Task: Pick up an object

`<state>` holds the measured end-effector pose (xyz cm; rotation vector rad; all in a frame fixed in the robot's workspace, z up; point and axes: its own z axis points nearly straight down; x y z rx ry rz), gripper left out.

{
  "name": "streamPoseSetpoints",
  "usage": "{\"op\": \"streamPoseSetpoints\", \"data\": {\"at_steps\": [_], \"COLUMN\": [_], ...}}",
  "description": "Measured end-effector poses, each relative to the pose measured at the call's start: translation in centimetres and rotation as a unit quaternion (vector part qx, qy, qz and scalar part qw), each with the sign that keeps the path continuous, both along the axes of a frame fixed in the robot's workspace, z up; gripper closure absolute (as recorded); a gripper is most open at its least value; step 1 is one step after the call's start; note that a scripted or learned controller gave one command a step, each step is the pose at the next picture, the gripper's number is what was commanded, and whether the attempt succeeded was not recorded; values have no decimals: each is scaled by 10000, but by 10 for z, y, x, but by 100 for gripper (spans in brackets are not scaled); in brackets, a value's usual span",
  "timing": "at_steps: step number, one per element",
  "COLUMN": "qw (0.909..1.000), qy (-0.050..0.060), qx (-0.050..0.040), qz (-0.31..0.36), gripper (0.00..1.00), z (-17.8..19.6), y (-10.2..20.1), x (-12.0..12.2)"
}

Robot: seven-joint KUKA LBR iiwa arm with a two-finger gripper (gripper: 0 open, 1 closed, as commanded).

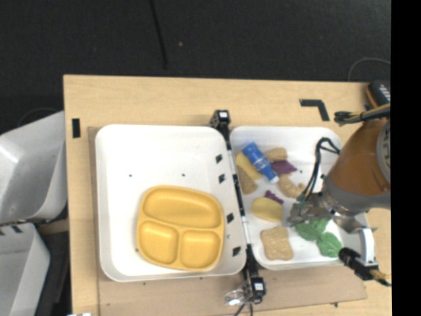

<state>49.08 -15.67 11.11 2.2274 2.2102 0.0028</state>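
White plastic makes up both shallow bins. The left bin [118, 176] carries a yellow divided tray [179, 227] in its near half. The right bin [306, 139] holds the clutter: a blue bottle [258, 161], a purple piece [285, 167], a yellow lemon-like lump [267, 209], a tan slice [276, 243] and a green leafy toy [320, 234], with other tan pieces between.

From the right the arm [358, 166] reaches down over the right bin, and the gripper [304, 210] sits low just beside the lemon-like lump and touching or nearly touching the green leafy toy. Whether its jaws are wide or closed I cannot tell; they are dark and small against the clutter.

By my reading the pick is not done: nothing is seen lifted, and any object in that bin could serve.

Room is tight. Items crowd the gripper on the left and near sides, and the bin's near and right walls lie close.
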Motion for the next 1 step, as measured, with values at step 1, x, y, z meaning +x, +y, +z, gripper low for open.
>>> {"op": "streamPoseSetpoints", "data": {"at_steps": [1], "qw": [9999], "qy": [-21], "qx": [24], "qz": [97], "gripper": [100], "z": [94], "y": [100], "x": [1]}}
